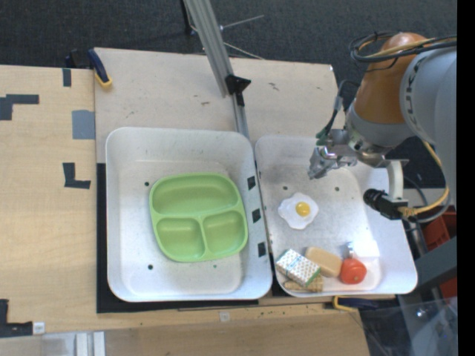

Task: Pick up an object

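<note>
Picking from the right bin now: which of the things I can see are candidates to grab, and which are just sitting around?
Candidates, all in the right bin:
fried egg
wrapped packet
tan block
tomato
The gripper is above that bin, holding nothing I can see.

Just lying about:
green divided plate in the left bin
metal pole
yellow clamp

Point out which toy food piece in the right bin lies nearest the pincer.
The fried egg, white with a yellow yolk, lies alone mid-bin, just below the pincer. The patterned block, tan block and red tomato cluster at the bin's near edge.
</note>
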